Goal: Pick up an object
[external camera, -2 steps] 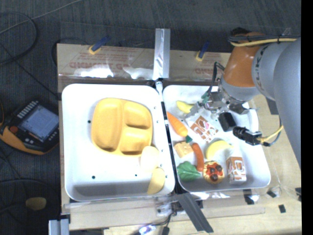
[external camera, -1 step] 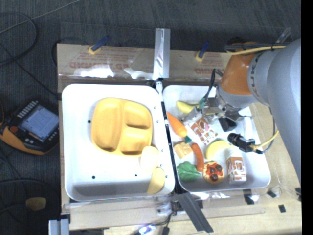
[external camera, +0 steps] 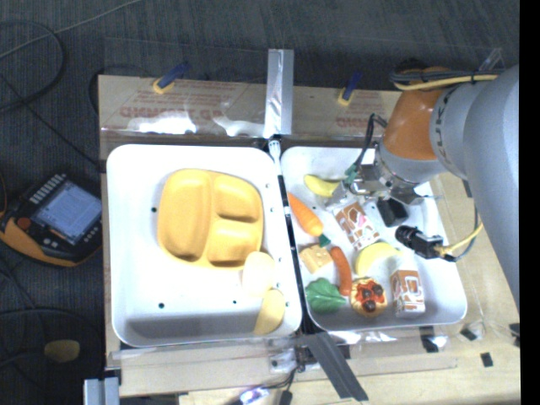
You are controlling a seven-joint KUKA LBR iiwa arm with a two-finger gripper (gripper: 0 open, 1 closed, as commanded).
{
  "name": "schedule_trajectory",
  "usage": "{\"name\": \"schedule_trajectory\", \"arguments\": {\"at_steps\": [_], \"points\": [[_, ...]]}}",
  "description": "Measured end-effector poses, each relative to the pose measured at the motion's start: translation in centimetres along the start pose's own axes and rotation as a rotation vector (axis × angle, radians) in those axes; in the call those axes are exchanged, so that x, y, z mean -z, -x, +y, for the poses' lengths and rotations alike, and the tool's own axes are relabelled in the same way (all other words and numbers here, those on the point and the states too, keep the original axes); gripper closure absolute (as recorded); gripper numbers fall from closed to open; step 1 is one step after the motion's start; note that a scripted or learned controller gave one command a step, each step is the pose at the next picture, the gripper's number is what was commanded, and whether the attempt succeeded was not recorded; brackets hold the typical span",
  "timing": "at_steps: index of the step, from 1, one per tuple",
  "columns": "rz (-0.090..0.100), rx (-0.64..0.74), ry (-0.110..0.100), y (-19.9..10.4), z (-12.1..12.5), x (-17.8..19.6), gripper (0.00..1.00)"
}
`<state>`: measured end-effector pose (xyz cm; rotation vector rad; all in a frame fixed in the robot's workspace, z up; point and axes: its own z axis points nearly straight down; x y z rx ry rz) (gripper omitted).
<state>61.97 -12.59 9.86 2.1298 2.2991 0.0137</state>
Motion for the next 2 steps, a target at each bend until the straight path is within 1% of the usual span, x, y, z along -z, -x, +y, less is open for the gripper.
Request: {"name": "schedule_trajectory", "arguments": {"at_steps": [1,2], "points": [[-0.004,-0.129,-0.017,-6.0,1.0,12.1,1.0],[-0.005,-0.15,-0.018,2.2,-1.0,9.1,1.0]]}}
